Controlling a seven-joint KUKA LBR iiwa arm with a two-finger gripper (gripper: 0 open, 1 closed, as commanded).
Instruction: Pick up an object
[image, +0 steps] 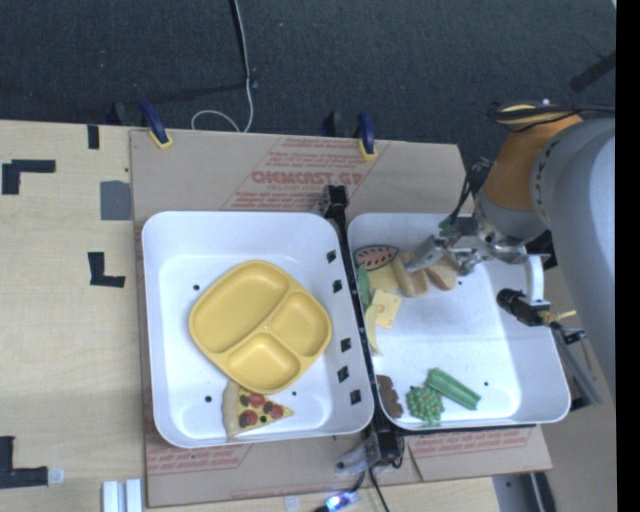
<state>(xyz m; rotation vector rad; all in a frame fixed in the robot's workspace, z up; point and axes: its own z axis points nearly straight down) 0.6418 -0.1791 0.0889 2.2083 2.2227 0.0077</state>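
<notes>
My gripper hangs low over the upper left part of the right bin, reaching in from the right. Directly beneath and beside it lie two tan bread-like pieces, one of them partly covered by the gripper; whether it touches them is unclear. A watermelon slice lies just left of them by the bin's wall. A pale yellow cheese piece rests below that. Near the front of this bin sit a green vegetable, a bunch of green grapes and a small brown item.
The left bin holds a yellow divided plate and a pizza slice at its front. The divider between the bins runs close to the left of the gripper. The grey arm fills the right side.
</notes>
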